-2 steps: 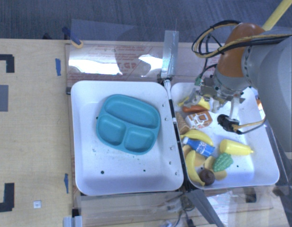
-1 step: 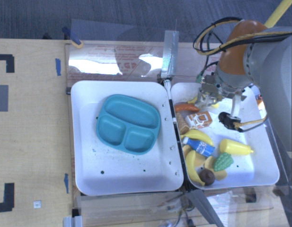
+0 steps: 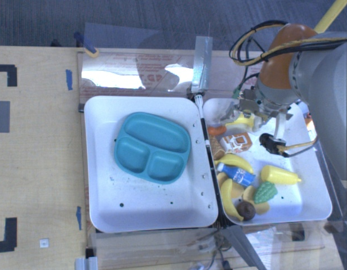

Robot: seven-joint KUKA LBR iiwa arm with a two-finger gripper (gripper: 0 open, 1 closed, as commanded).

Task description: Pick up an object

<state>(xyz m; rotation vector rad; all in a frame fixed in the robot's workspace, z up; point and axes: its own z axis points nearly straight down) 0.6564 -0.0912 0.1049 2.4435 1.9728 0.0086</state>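
Over the right bin (image 3: 314, 198), the gripper (image 3: 253, 112) hangs above a yellow item (image 3: 242, 119); its opening state cannot be told.

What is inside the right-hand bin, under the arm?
The right bin holds toy food: a banana, a blue packet, a yellow pepper, a green piece and a brown-and-white carton. The gripper and wrist cover whatever lies at the bin's far end.

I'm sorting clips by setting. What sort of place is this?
Probably a robot-grasping test bench in a lab: an arm reaches over two white bins, one with toy food, one with a blue tray, beside a tape-marked board.
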